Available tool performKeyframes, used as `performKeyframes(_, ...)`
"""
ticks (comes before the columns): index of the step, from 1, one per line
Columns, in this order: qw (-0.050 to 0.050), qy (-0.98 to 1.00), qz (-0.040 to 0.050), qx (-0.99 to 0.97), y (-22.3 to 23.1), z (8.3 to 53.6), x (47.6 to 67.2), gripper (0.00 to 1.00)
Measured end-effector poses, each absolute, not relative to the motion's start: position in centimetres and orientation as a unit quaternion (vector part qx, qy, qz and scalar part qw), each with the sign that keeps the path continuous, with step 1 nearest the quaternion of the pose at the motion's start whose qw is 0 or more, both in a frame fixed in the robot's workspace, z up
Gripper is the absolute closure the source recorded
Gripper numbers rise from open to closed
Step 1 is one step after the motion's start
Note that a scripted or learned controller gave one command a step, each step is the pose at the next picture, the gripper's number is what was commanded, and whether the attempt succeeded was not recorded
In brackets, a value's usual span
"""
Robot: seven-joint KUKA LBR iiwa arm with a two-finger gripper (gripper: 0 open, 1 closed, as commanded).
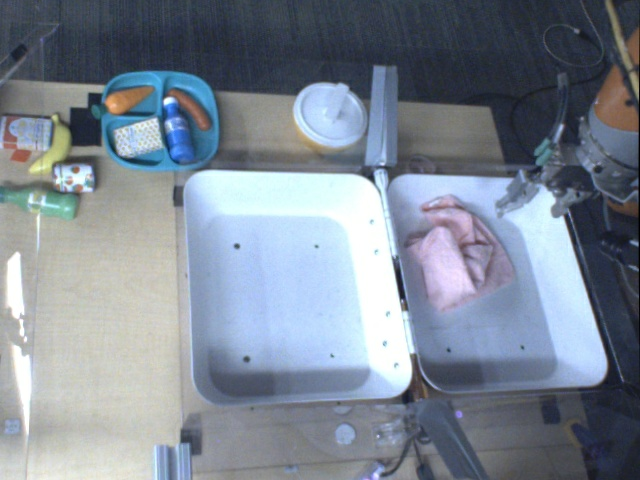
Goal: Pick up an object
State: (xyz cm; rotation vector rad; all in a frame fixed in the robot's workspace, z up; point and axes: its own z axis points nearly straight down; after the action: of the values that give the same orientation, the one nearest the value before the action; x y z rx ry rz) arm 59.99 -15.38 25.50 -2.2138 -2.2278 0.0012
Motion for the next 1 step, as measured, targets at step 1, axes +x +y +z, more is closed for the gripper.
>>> performKeyframes(1, -0.001, -0.750, -0.0012, -0.662, -16.36, 10.33, 60.92, 0.00)
